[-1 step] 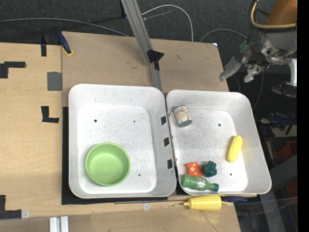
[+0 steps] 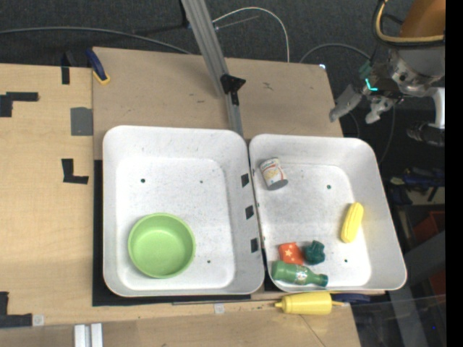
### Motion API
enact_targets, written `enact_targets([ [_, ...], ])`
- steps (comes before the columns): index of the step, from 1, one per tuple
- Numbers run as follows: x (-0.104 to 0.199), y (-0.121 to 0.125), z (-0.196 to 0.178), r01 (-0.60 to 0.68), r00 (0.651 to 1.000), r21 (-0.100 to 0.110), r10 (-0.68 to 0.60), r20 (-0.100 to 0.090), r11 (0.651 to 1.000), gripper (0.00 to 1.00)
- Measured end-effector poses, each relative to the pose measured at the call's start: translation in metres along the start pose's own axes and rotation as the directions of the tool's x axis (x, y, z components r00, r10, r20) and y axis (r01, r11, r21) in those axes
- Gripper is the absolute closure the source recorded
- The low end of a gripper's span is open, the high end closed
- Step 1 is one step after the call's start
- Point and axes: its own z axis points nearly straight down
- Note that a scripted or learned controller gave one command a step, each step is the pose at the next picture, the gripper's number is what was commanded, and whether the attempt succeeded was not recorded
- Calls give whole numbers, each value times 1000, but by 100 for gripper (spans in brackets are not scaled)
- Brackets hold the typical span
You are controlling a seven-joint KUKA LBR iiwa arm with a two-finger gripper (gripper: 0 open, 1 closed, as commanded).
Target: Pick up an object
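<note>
Up at the desk's far right corner hangs the end effector (image 2: 359,104), clear of both bins and out past the far rim of the right bin (image 2: 376,157). Two pale fingers (image 2: 344,104) seem to splay from the wrist, but they are small and blurred against the dark floor, so I cannot tell whether it is released or clenched; nothing sits between them that I can make out. Every candidate for the pick lies in its bin. Within the right bin, a small grey can (image 2: 273,173) lies near the far left corner, a yellow banana-shaped piece (image 2: 351,222) rests toward the right wall, and along the near edge huddle an orange block (image 2: 290,252), a dark teal lump (image 2: 314,251) just beside it, and a green bottle (image 2: 299,273) lying on its side against the near wall. A green bowl (image 2: 161,245) occupies the near left corner of the left bin (image 2: 173,139). A yellow bottle (image 2: 307,303) lies on the desk just outside the right bin's near rim. By my reckoning the task has barely begun: no object is lifted, and the reach, descent, grasp and lift all remain.
</note>
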Motion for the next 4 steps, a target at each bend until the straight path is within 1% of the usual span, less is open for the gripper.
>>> enact_targets([
  [1,-5,6,50,-1,1000,4,1,-1,1000,0],
  [2,-6,-5,103,-1,1000,5,1,-1,1000,0],
  [3,-7,0,149,0,1000,4,0,-1,1000,0],
  [4,-7,2,135,2,1000,0,-2,1,1000,100],
])
